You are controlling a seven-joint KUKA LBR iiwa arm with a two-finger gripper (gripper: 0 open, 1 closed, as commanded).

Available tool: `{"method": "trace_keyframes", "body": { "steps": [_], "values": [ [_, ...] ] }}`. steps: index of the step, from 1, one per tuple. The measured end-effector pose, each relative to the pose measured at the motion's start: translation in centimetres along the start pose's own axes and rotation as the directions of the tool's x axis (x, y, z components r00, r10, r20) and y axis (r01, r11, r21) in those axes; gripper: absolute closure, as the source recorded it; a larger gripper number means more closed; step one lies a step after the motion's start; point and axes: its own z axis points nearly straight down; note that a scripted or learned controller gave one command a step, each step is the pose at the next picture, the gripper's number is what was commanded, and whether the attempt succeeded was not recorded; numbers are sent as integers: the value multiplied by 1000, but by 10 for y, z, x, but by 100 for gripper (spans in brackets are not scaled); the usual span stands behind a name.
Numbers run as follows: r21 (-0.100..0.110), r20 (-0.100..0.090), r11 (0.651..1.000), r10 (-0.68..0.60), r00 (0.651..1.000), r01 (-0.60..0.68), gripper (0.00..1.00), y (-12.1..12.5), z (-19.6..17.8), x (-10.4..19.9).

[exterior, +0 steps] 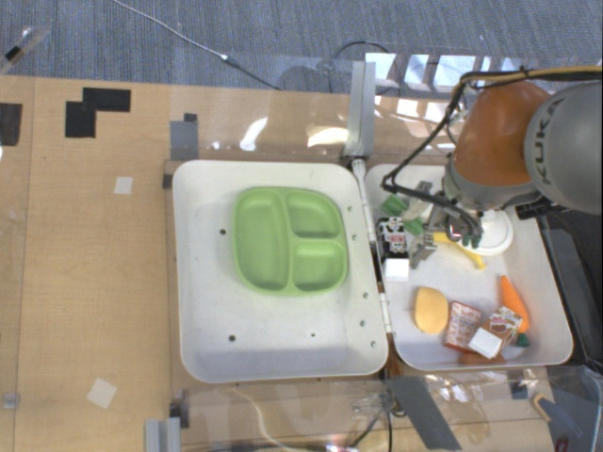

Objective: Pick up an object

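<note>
Green moulded three-compartment tray [287,240] sits in smooth white left bin [203,347]; claw [443,234] state unclear.

I saw a green tray [287,241] in the left bin [203,347]. My arm [528,139] reached over the right bin [546,347], above a carrot [513,299] and yellow lump [431,310].

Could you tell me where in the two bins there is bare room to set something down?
The left bin has bare floor all around the green divided plate, widest along its near edge and left side. The right bin is crowded: the yellow piece, carrot and small packets fill its near half, while the arm covers the far half.
</note>
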Motion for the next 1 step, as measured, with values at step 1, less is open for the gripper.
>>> {"method": "trace_keyframes", "body": {
  "steps": [1],
  "values": [
    [0,-1,998,56,998,-56,0,-2,1,0]
  ]
}}
